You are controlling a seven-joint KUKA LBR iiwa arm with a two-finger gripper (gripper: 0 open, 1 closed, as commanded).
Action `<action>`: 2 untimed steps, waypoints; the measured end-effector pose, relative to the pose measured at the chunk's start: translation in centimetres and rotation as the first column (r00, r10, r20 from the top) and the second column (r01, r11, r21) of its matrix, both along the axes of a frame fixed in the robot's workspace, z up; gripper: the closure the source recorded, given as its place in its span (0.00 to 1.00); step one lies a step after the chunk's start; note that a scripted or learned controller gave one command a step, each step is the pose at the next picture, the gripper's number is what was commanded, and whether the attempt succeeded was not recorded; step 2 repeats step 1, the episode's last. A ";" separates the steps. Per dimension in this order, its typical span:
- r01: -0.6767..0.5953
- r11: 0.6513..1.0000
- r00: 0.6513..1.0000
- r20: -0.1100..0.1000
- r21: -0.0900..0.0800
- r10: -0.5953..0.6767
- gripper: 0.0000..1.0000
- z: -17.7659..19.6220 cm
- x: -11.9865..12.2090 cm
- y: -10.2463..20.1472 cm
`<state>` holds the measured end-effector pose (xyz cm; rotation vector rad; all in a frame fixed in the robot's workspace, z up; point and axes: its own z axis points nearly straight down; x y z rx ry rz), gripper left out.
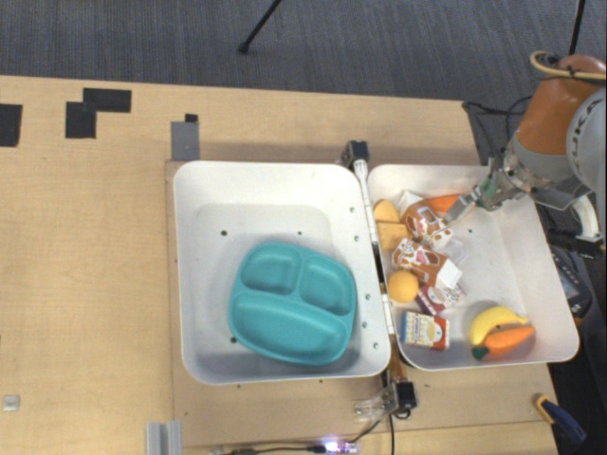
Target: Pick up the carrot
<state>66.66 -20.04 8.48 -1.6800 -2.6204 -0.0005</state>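
The tool (471, 200) (finger state unclear) hovers well apart from the carrot (505, 340); labels unreadable.

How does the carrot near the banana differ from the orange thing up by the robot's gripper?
The carrot lies whole in view at the near corner, green end showing, touching the banana. The orange thing sits at the far end, partly hidden behind a snack packet, right beside the gripper. Both are orange and lie in the right bin.

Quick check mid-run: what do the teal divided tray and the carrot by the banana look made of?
Teal tray: looks like moulded plastic, smooth with a soft sheen and rounded compartments. Carrot: probably a plastic toy, uniform orange, green tip, no natural texture; too small to be sure.
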 end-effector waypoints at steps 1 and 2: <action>0.000 1.000 1.000 0.000 0.000 0.000 0.00 0.0 0.0 0.0; 0.000 1.000 1.000 0.000 0.000 0.000 0.00 0.0 0.0 0.0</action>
